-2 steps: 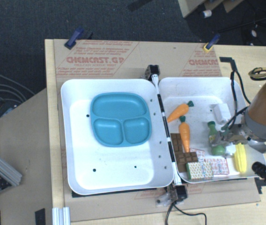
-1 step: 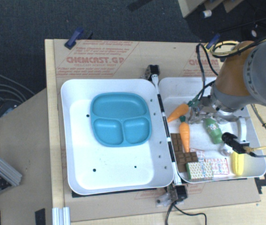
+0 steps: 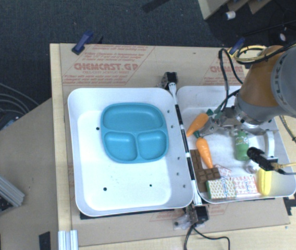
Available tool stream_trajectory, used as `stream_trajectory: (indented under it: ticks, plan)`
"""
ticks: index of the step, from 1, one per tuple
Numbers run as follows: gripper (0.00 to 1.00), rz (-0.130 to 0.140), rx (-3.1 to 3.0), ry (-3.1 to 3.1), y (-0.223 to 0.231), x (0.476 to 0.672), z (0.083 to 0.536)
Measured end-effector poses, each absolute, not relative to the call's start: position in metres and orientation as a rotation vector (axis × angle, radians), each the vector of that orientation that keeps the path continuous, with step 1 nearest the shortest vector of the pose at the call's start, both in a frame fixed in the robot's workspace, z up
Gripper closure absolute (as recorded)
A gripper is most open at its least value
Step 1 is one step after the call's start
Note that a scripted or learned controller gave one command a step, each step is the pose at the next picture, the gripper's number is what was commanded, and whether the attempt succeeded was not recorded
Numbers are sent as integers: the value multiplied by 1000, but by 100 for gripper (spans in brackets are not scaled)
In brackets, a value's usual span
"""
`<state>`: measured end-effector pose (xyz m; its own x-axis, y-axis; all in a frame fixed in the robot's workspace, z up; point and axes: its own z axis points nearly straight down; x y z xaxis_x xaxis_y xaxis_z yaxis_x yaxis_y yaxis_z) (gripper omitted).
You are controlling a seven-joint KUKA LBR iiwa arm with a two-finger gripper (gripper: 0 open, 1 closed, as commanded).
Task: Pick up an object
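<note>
Camera view, arm (image 3: 273, 82) over right bin (image 3: 189, 95), objects crowded

Dark blue carpet (image 3: 44, 14) around a printed cardboard-topped bench (image 3: 111, 64), grey cables (image 3: 2, 108) at left.

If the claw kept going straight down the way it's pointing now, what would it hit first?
Most likely the green bottle, lying in the right bin just below the claw. Depth is hard to judge from this slanted view, so the claw might land on the bin floor beside the bottle instead.
</note>
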<state>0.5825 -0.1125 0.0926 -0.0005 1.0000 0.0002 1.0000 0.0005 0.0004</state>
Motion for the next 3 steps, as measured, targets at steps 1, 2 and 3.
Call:
stream_trajectory:
  ticks: [1, 2, 3]
  plan:
    - [0, -9, 2226, 2228, -107, 663, 84]
    - [100, -23, 2227, 2233, -109, 660, 92]
    - [100, 6, 2216, 2224, -24, 668, 187]
